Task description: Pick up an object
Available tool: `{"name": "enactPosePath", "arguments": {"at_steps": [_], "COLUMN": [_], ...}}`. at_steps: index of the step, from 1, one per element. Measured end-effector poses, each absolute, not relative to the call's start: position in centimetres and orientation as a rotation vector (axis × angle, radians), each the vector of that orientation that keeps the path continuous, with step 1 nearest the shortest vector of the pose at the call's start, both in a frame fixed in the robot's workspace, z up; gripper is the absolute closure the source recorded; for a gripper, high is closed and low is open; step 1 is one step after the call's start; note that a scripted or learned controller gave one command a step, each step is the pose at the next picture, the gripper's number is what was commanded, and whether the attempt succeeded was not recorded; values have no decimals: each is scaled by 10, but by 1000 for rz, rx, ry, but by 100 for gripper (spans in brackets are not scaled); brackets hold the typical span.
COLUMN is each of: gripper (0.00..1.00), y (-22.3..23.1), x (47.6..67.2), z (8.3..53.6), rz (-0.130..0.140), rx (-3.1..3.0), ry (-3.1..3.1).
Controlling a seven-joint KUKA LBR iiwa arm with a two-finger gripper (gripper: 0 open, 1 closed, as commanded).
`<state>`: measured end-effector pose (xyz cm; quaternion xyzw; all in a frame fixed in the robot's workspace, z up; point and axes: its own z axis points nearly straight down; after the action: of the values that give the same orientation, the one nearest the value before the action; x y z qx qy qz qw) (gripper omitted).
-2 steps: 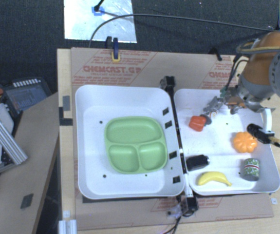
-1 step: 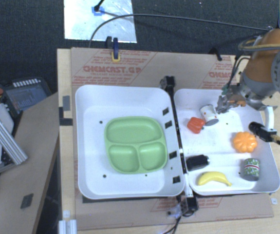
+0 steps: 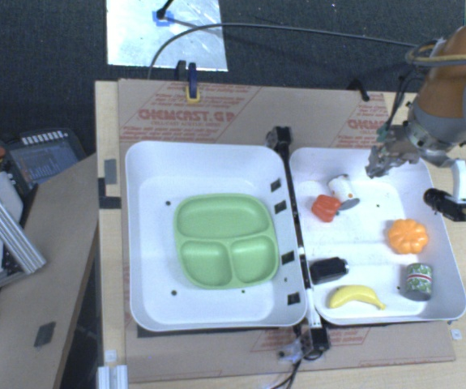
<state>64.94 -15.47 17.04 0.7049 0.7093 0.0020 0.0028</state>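
Note:
The right bin (image 3: 447,241) holds a red pepper-like piece (image 3: 325,208), a small white and orange item (image 3: 342,187) with a grey bit beside it, an orange pumpkin (image 3: 408,235), a yellow banana (image 3: 356,297), a green-labelled can (image 3: 416,280) and a black block (image 3: 327,269). My gripper (image 3: 377,167) hangs over the bin's far part, up and to the right of the white item. Nothing shows between its tips.
The left bin (image 3: 147,217) holds a green three-part plate (image 3: 223,240). A black divider with clips (image 3: 285,209) runs between the bins. A keypad device (image 3: 44,159) and a metal rail (image 3: 2,217) lie off the bench at left.

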Motion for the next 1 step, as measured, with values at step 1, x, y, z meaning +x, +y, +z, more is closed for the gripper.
{"name": "enactPosePath", "arguments": {"at_steps": [1], "gripper": [100], "y": [-154], "x": [652], "z": [218], "rz": [6], "rx": [2211], "ry": [2224]}}
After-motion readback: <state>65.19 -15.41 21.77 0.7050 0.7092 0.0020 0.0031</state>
